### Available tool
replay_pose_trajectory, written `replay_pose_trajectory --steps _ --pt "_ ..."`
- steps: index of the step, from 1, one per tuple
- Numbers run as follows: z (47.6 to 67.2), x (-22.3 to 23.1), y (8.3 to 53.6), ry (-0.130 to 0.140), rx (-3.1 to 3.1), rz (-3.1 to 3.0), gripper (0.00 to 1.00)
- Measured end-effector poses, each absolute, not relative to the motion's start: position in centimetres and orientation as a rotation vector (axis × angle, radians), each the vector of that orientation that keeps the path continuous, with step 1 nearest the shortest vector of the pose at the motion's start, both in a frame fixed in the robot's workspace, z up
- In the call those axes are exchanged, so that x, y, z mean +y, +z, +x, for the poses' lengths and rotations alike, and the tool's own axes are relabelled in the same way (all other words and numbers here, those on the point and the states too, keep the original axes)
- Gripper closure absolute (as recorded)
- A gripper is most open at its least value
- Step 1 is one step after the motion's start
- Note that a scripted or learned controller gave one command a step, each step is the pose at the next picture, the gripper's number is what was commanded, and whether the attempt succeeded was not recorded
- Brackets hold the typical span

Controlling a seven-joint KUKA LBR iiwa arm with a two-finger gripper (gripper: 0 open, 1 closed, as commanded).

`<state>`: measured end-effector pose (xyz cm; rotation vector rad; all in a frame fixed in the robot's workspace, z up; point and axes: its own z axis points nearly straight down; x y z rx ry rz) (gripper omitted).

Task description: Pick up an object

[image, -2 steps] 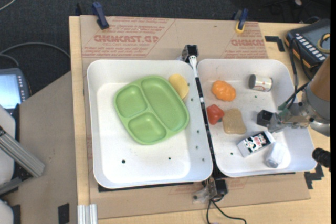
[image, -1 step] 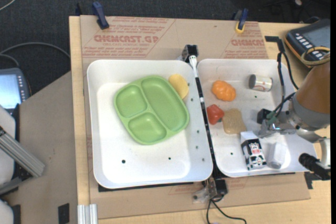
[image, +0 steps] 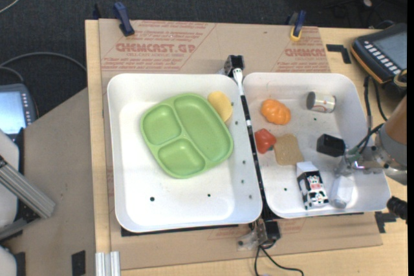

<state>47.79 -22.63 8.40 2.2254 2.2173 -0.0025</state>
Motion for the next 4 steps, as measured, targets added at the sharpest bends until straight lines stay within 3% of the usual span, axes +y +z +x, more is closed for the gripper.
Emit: replay_pose_trajectory --steps 1,2,3,4 --pt "47.9 -16.0 8.4 0.001 2.23 2.22 1.0" --pt "47.9 -22.7 8.5 -0.002 2.214 2.222 1.0" --pt "48.0 -14.8 10.8 0.003 2.231 2.217 1.0" --pt "47.9 -22.8 8.4 -0.003 2.214 2.223 1.0"
